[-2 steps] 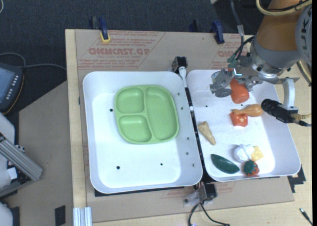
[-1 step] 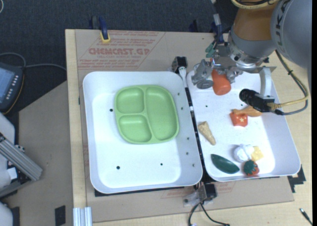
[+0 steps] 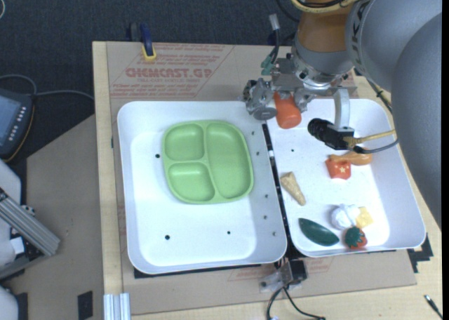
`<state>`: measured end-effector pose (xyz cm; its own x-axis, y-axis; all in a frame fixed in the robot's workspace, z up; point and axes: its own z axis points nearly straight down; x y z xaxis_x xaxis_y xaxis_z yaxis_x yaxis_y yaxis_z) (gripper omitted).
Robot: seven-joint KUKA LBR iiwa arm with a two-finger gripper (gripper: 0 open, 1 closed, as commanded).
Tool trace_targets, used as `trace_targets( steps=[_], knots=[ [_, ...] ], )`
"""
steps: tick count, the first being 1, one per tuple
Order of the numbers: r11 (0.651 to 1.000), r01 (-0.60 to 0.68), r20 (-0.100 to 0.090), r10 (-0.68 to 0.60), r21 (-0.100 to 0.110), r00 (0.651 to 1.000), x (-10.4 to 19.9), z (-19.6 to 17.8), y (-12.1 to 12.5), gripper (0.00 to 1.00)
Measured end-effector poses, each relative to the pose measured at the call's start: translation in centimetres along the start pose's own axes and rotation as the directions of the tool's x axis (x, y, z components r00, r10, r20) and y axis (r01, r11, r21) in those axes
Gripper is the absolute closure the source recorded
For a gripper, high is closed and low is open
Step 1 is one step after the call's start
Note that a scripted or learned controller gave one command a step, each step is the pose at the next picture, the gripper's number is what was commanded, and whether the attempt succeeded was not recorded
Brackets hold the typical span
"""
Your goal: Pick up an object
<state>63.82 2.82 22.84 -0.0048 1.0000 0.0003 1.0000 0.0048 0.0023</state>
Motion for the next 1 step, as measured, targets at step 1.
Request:
trace_targets(
  steps=[1],
  knots=[
    [1.0,-0.001,0.0,0.001,-0.002,1.0,3.97,-0.13,2.03,1.0]
  ],
)
